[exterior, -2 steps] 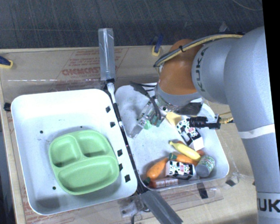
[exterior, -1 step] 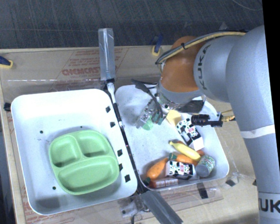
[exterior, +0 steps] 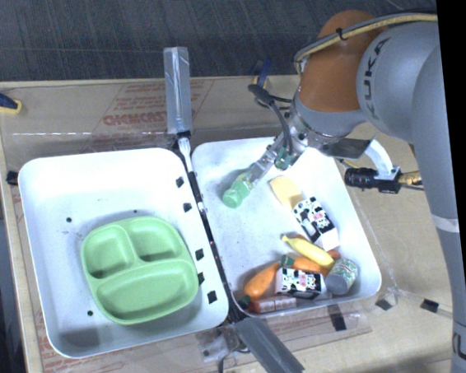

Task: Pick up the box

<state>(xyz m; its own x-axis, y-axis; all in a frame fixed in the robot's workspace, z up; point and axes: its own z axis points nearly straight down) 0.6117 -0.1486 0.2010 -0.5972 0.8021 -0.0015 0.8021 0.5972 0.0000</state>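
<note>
Right bin: claw [exterior: 283, 155] state unclear; box [exterior: 314, 219] below it, apart.

Two small cardboard boxes printed in black-and-white cow patches lie flat in the right white bin [exterior: 214, 163]. One patterned box [exterior: 314, 219] lies slantwise near the bin's middle, toward its right wall. The other patterned box [exterior: 299, 281] lies by the bin's near wall, among clutter that partly covers it.
</note>
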